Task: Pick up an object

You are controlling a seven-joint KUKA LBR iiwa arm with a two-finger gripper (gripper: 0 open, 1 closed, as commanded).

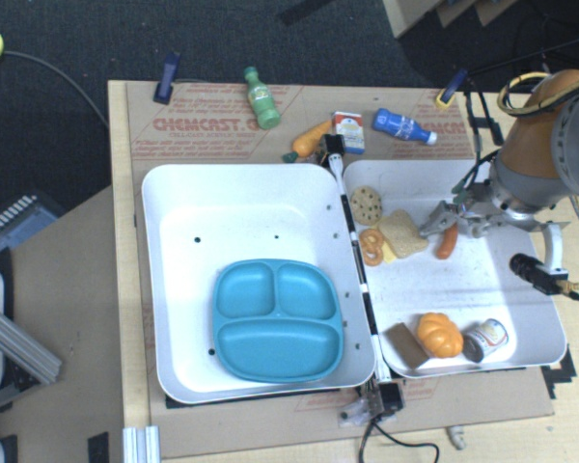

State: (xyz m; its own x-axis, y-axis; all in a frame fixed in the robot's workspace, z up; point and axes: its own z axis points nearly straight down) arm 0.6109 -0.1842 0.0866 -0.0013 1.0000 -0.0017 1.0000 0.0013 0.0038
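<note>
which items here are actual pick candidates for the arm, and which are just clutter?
Pick candidates, right bin: cookie, bread slice, pretzel, hot dog by the gripper, orange toy, can, brown block.

Lying about: blue plate in left bin; green bottle, blue bottle, carton, carrot on the bench.

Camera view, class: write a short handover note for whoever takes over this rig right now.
Gripper: low in the right bin, by the small orange-red sausage; no grasp visible.
Also in that bin: cookie, bread slice, pretzel, orange fruit, can.
Left bin: blue divided plate.
Done: nothing lifted.
Left: grasp one object and raise it.
</note>
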